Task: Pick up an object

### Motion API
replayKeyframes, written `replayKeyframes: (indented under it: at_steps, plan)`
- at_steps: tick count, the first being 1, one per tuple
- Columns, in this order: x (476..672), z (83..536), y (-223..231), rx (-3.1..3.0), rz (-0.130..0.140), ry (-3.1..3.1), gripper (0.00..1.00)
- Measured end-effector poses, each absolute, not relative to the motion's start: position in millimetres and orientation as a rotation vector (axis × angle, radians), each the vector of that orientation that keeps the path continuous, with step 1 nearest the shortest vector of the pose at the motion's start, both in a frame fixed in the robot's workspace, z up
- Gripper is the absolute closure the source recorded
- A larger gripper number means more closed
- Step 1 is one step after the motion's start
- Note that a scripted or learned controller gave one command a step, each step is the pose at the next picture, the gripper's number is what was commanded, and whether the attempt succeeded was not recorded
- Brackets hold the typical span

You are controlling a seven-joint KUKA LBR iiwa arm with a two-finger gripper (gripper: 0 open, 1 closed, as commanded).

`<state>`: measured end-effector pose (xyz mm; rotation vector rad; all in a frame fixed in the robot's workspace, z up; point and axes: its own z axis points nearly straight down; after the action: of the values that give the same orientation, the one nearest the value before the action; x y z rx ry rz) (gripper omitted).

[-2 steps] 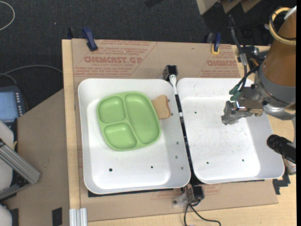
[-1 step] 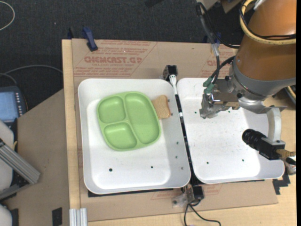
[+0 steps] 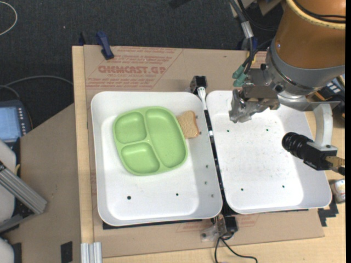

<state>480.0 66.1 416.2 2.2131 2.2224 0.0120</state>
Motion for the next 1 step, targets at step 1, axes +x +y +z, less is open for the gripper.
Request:
replayKeyframes:
  at_steps: [1]
  plan:
    - [479.6,471.0,100.1,2.213,0.012,2.224,1.0]
